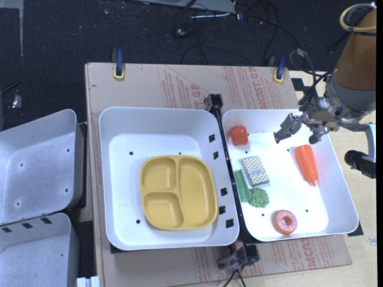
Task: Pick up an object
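Note:
The right bin (335, 220) holds an orange carrot (307, 163), a red tomato (239, 135), a small checkered box (255, 170), a green broccoli piece (257, 197) with a green strip beside it, and a pink frosted donut (285, 221). My gripper (302, 130) hangs over the upper part of this bin, just above the carrot's top end, open with nothing between its fingers (286, 130). The tomato lies well to its left.
In the left bin (119, 160) sits a yellow three-compartment plate (178, 192). A black divider runs between the bins. Both bins rest on a cardboard sheet (161, 82) held by yellow clamps. Spare white bins (36, 160) lie at the far left.

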